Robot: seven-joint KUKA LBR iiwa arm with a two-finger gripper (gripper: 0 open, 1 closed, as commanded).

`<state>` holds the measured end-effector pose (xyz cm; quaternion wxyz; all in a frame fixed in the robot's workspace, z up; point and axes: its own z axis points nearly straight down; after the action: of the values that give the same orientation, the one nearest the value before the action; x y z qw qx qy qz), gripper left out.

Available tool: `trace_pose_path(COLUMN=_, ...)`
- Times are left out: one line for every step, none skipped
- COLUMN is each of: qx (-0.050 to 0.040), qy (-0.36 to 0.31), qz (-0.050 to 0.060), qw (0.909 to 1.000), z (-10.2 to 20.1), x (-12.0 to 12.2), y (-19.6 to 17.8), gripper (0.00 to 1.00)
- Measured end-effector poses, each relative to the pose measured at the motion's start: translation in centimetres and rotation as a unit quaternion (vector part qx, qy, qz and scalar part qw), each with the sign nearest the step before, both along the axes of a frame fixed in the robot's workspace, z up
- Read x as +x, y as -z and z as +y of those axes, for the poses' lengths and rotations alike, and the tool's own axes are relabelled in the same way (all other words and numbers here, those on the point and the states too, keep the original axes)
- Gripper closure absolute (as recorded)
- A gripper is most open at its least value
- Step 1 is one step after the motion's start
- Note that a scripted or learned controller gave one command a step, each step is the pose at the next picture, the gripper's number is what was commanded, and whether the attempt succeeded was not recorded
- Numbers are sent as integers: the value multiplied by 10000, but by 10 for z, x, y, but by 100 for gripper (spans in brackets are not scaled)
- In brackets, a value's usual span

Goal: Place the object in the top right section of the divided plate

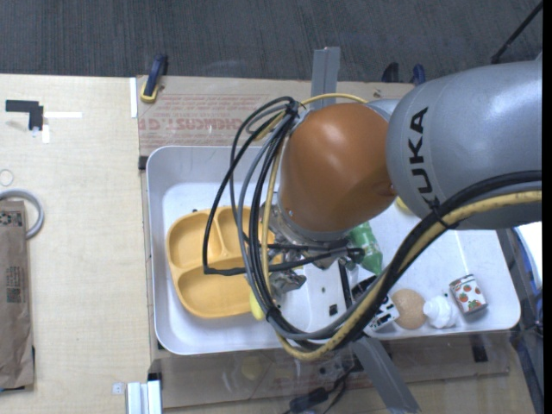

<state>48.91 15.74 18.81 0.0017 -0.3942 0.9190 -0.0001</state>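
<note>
The yellow divided plate (207,261) lies in the left white bin (158,231), and its right side is hidden under my arm and cables. My gripper (290,279) hangs below the orange wrist band, over the plate's right edge, mostly covered by the wrist. A small yellow piece (256,305) peeks out by the plate's lower right rim. I cannot tell what it is.
A green object (368,245) lies just right of the wrist. In the right bin sit a tan egg-shaped item (410,309), a white lump (441,311), a small spotted can (467,293) and a black-and-white item (380,315). A brown bag (13,291) lies at the bench's far left.
</note>
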Motion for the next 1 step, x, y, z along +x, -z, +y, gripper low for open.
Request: trace_pose_path(qx=12, qy=28, qz=-1, qw=10000, z=0, x=1, y=-8, gripper=100)
